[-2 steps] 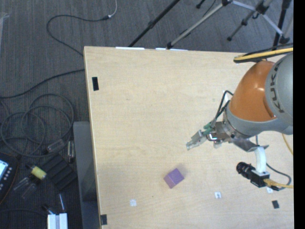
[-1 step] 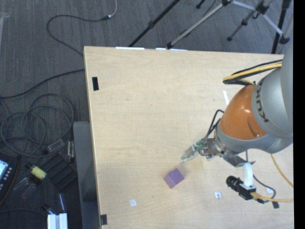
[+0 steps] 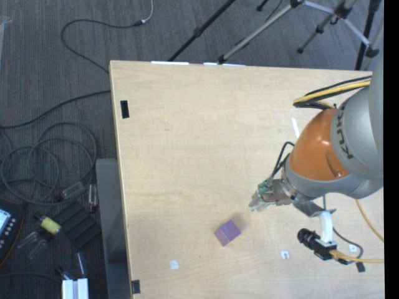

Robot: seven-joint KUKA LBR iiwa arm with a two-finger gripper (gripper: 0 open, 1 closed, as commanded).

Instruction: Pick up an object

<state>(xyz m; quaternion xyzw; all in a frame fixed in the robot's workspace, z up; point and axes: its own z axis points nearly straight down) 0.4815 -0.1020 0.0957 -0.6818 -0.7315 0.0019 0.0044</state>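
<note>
Camera view: purple cube (image 3: 227, 232) on smooth wood bench (image 3: 187, 142).

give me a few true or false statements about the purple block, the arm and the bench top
1. A purple block lies on the wooden bench top. True.
2. The hand holds the purple block. False: the block lies apart from it, lower and to the left in the camera view.
3. The arm has an orange band. True.
4. The purple block sits at the far edge of the bench top. False: it lies near the near edge.
5. Cables lie on the floor left of the bench. True.
</note>
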